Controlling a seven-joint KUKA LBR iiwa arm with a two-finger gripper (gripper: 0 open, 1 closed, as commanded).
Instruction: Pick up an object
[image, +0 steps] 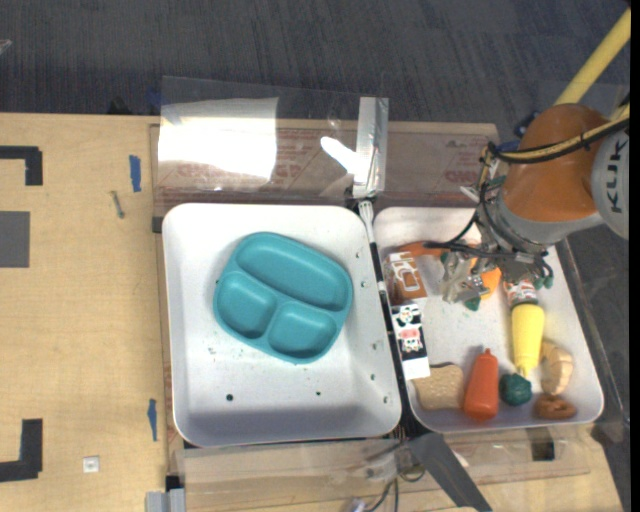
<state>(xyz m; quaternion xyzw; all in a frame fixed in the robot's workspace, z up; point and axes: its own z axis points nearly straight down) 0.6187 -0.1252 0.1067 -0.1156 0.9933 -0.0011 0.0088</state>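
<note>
Along the lower edge of the right bin (583, 330) you will find a row of small items: a tan bread slice (441, 385), an orange bottle (482, 383) standing just beside it, a dark green piece (516, 389), a brown piece (555, 406) and a pale tan piece (557, 366). Above the green piece stands a yellow bottle (527, 333) with a red and white top. Against the bin's left wall lie a black and white carton (409, 329) and, above it, an orange and white box (405, 275).

In the left bin (190, 300) you see a teal divided plate (284, 294), lying near the middle.

At the upper right of the frame, the arm (555, 165) reaches down over the right bin. Its end effector (466, 283) sits low, just right of the orange and white box, with a small orange item (489, 279) at its tip. You cannot tell whether the fingers are spread or closed, nor whether they grip anything.

Both bins rest on the counter (70, 300).
</note>
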